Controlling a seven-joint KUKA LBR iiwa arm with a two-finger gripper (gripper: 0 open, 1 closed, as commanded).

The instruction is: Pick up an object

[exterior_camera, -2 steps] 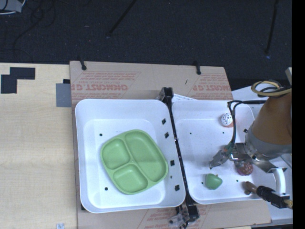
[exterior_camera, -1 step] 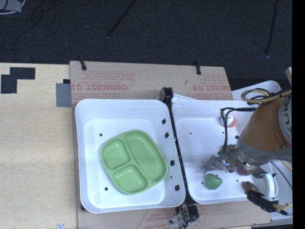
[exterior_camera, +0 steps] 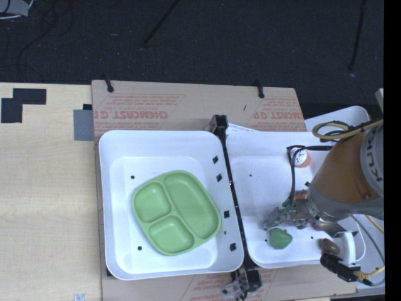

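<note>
A green divided plate lies in the left bin, while in the right bin the end effector hangs just above a small green lump

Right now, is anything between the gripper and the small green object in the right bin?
Nothing visible. The gripper sits just above and left of the green object on the right bin floor, with bare white floor between them.
</note>
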